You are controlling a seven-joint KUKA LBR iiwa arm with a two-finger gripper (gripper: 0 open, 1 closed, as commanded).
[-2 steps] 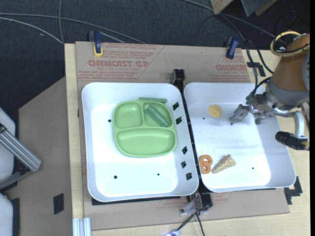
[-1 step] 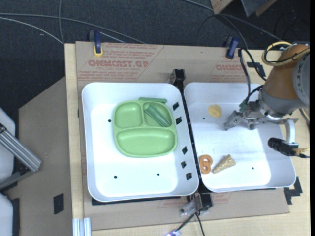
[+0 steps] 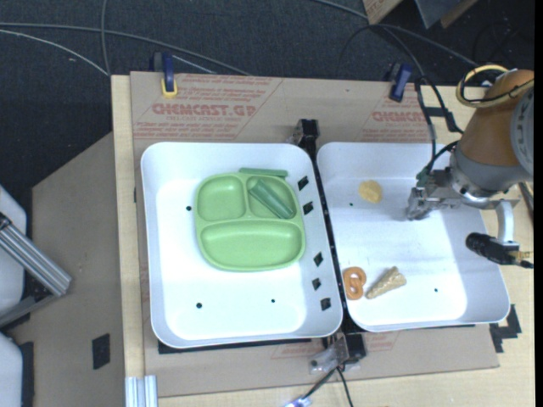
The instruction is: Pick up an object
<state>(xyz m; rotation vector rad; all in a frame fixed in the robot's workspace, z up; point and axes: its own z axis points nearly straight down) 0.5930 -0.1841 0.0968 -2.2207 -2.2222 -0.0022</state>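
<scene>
Camera view: end effector [image 3: 417, 208] low over right bin [image 3: 441, 253], finger state impossible to tell, yellow lump [image 3: 370, 192] nearby.

The grey arm [image 3: 492, 155] with its orange band reaches in from the tabletop's right edge, wrist bent down, gripper [image 3: 417, 206] low near the far edge.

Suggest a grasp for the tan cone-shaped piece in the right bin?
Take the tan cone-shaped piece across its wider left half, coming straight down from above. It lies flat, tapering up-right, so the narrow tip gives less to pinch. Close across the long axis; the orange pretzel-shaped ring sits close beside that end, so keep the tool narrow.
</scene>
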